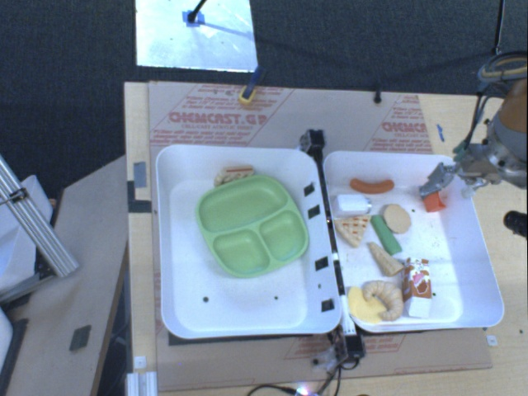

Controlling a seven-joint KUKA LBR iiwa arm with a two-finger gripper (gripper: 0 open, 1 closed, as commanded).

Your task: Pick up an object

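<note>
Dark carpet surrounds the counter (140, 221); a brown protective sheet with red lettering (216, 115) lies under two white bins.

Bins: two, side by side, touching along a centre divider. We count one green compartment tray (252, 224) in the left bin (190, 304), with three wells, and one slice of toy toast (234, 174) tucked at its far edge, partly hidden.

Right bin (470, 271), toy food, we count:
- one sausage (372, 186), near the far wall
- one white block (352, 204), just beside the sausage
- one waffle wedge (353, 228), near the divider
- one green stick (385, 233), tilted
- one round tan cookie (397, 218), touching the green stick's far end
- one tan cone-like piece (384, 260)
- one croissant (384, 298) lying on one yellow disc (360, 305)
- one small carton (418, 287), red and white, just beside the croissant
- one small red-orange piece (434, 202), near the right wall

Arm (507, 139) enters from the right. Its gripper (435, 183) hangs over the far right part of the right bin, right above the red-orange piece. We cannot tell whether it grips that piece or stands released; contact is not resolvable.

One foil-like square (196, 21) lies on the carpet beyond the counter.
</note>
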